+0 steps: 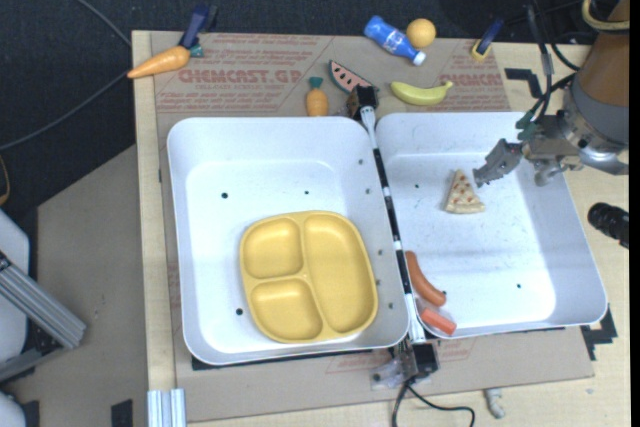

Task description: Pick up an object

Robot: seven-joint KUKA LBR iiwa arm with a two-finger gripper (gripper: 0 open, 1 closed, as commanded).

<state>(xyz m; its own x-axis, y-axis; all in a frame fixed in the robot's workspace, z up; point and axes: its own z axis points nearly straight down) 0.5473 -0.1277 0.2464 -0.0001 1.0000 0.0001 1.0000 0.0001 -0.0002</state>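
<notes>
- Over the right bin (560, 310) hangs the tool (512, 163), at the end of the grey arm (600, 105) that comes in from the right; whether it is open or closed I cannot tell.
- One dark tip of the tool points down and left, just beside the pizza slice (463, 194), with nothing seen gripped.
- Pizza slice: a small triangular toy, lying flat on the floor of the right bin, in its upper middle part.
- Two toy sausages (427, 283) lie along the right bin's left wall near its front corner, one close behind the other.
- Left bin (200, 165) holds a yellow divided plate (307, 274) with three compartments, set toward the front.
- Behind the bins, on the cardboard of the bench (250, 70), lie a banana (420, 93), a watermelon slice (344, 76), a small orange carrot-like toy (317, 102), a blue bottle (391, 39) and an orange ball (421, 32).
- A larger carrot (158, 64) lies at the far left corner of the bench, beside a blue clamp (197, 26).
</notes>
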